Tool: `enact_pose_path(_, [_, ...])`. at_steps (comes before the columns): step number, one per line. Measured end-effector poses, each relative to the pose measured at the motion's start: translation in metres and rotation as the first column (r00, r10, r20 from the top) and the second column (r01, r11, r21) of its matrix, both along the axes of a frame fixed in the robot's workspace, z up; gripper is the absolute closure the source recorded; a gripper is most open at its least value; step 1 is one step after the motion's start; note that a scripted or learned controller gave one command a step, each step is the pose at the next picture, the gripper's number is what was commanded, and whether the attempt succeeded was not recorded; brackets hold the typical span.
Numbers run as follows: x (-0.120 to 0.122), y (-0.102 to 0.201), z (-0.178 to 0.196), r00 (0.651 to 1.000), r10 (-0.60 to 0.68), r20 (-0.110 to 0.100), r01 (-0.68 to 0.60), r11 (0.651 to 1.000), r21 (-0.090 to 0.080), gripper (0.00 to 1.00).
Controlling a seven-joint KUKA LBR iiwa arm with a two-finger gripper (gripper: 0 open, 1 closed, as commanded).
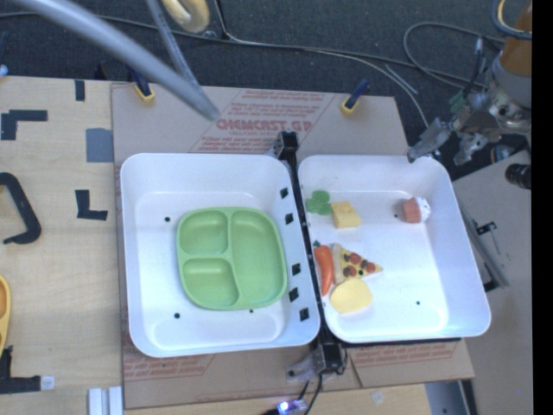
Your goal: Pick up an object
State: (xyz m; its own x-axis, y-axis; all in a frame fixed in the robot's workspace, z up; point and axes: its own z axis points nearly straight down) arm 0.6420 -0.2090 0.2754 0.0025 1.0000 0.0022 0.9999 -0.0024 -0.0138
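Observation:
The right bin holds several toy foods. A small green piece and a yellow block lie near its left wall. Further right sits a red and white piece. An orange carrot, a pizza slice and a pale yellow lump cluster at the lower left. My gripper hovers over the bin's far right corner, up and right of the red and white piece. Its fingers are spread open with nothing between them.
The left bin holds a green divided plate. A black clamp strip runs between the two bins. Cables trail across the dark floor behind the bench. A grey pole crosses the upper left.

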Motion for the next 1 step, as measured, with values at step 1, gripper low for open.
enact_pose_path(1, [0.0020,0.0008,0.0086,1.000,0.004,0.013,-0.004,1.000,-0.003,0.00])
